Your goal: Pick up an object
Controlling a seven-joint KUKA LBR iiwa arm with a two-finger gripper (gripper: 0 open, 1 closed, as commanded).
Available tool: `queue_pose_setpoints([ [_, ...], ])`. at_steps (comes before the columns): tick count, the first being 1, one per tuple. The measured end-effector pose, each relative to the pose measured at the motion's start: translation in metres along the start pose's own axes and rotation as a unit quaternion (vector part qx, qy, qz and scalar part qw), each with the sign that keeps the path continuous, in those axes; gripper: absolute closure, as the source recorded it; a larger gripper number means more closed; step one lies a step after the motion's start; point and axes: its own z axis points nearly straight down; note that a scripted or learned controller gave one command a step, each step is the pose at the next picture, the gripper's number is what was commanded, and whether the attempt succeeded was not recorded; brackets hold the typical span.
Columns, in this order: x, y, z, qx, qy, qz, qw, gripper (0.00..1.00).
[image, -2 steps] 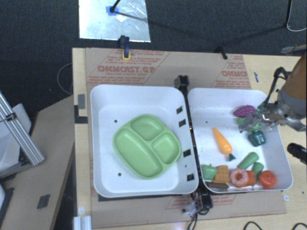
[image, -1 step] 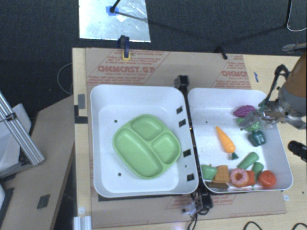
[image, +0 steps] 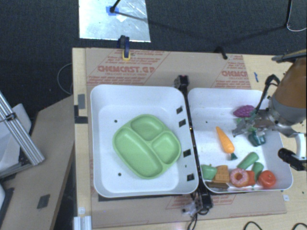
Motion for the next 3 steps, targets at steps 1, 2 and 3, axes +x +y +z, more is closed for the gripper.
queue_pose_setpoints([
  [1,0.001,0.002,0.035,-0.004,0.000,-0.002,1.0000,0.00],
  [2,0.000,0.002,0.026,-0.004,-0.001,0.000,1.0000,1.00],
  [3,0.007,-0.004,-0.030,-0.004,-0.001,-0.001,1.0000,1.00],
])
